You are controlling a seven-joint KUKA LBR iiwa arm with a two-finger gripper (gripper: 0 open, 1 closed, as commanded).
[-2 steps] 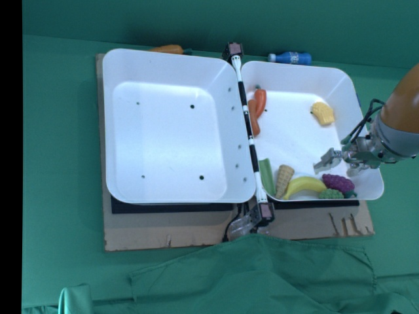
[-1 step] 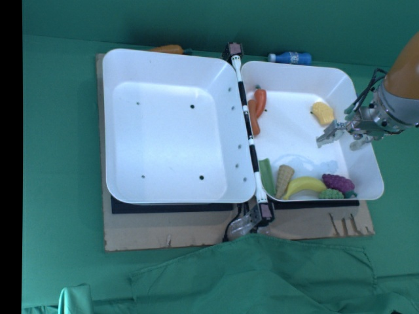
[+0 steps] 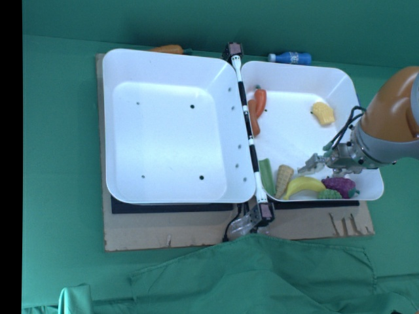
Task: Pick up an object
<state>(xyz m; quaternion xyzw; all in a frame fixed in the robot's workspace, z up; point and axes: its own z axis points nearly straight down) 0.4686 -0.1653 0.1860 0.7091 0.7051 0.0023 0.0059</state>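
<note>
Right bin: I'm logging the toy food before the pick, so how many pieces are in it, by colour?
Orange: 2, carrots
Yellow: 2, corn, banana
Green: 2, long pod, knobbly piece
Tan: 1, cone
Purple: 1, grapes
Total: 8

No text or label can be read.

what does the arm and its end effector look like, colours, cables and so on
The arm enters from the view's right: a rounded orange band above a grey wrist section. Thin black cables loop out from the wrist. The end effector is a small pale grey metallic assembly ending in slim light fingers. No lettering or markings can be made out at this size.
</note>
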